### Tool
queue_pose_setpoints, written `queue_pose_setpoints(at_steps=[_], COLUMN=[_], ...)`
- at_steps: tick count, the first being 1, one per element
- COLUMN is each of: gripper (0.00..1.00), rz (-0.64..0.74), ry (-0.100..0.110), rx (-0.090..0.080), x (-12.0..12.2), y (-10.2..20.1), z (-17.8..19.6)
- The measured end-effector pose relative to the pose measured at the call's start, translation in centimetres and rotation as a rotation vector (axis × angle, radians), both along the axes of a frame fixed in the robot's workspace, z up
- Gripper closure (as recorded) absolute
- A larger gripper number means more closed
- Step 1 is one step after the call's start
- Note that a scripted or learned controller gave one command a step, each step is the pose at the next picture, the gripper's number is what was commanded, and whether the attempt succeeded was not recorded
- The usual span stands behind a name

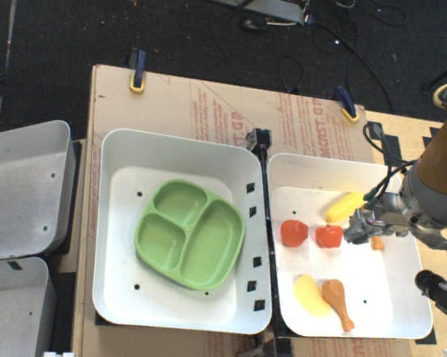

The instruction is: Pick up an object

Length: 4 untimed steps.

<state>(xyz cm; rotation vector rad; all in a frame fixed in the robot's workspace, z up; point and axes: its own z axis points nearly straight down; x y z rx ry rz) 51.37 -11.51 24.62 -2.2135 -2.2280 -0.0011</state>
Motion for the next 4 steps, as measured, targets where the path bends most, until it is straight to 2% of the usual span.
queue_pose_setpoints(at_steps=[2, 3, 4], gripper=[1.00, 1.00, 1.00], rz=[0.002, 0.001, 0.002], ry=[0.001, 0.002, -0.001], rx=[0.002, 0.000, 0.001], x=[-1.3, -1.5, -2.5], y=[11.7, 16.6, 20.9], z=[-2.3, -2.8, -1.5])
